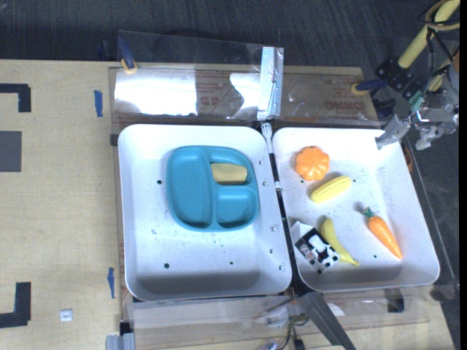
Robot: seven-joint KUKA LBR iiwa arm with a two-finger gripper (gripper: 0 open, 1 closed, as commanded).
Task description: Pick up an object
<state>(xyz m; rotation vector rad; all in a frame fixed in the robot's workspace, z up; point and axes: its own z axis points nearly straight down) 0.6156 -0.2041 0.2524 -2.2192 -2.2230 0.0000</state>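
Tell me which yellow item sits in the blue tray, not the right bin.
The pale yellow block, in the blue divided tray's upper right compartment, left bin. The corn and banana lie loose in the right bin.

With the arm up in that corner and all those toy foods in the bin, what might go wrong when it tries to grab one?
Two risks, as guesses. The banana lies against the black-and-white toy, so fingers closing there may catch both or knock one aside. The carrot lies close to the right bin wall, leaving little room for a finger on that side. The gripper sits at the bin's far corner, near the wall, so a steep descent might clip the rim.
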